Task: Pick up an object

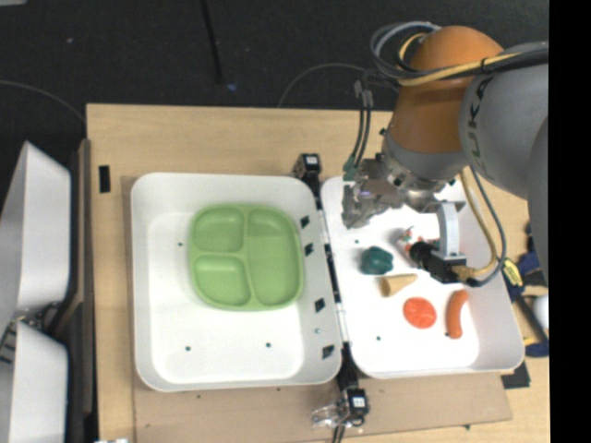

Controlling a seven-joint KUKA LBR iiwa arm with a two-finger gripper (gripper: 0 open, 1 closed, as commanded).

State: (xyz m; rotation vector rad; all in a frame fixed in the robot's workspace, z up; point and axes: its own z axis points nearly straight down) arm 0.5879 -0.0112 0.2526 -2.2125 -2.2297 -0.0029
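Gripper (pixel 358 206) hovers above right bin (pixel 489 353), grip state unclear; sausage (pixel 455 313) lies lengthwise, nearly top-to-bottom.

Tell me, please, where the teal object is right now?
The teal object lies in the right bin, just above the tan cone and below the gripper.

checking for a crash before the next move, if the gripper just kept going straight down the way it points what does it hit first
Most likely the bare floor of the right bin. The gripper hangs over that bin's upper left corner, and the dark green object lies a little nearer the camera, seemingly off its line. Depth is hard to judge from this slant.
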